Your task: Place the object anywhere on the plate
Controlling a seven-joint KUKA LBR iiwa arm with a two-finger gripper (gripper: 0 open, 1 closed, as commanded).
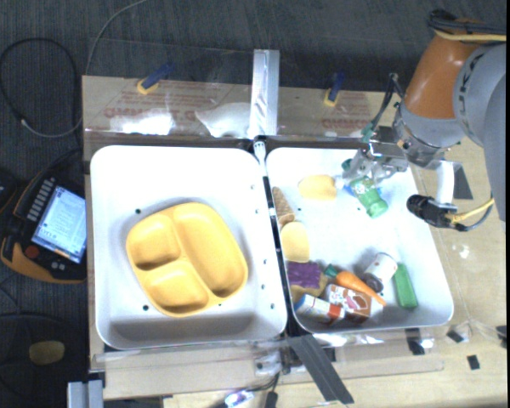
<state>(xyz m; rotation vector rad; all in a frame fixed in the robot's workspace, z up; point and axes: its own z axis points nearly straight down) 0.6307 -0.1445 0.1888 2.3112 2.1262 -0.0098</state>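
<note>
Gripper (pixel 363 175) hung low over the far right part of the right bin (pixel 425 253), fingers pointing down at a small green bottle (pixel 372 201). Bottle lay at the fingertips, touching or nearly so, tilted, its body trailing toward the near side. Could not tell whether it sat between the fingers or only under them, nor whether the fingers were parted or clenched; metalwork too cluttered.

Risk, as judged: a grip on the bottle's end alone would let it swing or slip on the lift, dropping it back in the bin or on the divider between the bins.

Just left of the gripper, a pale yellow lump (pixel 318 187). The yellow plate (pixel 185 256) sat in the left bin (pixel 110 228), well apart from the gripper.
</note>
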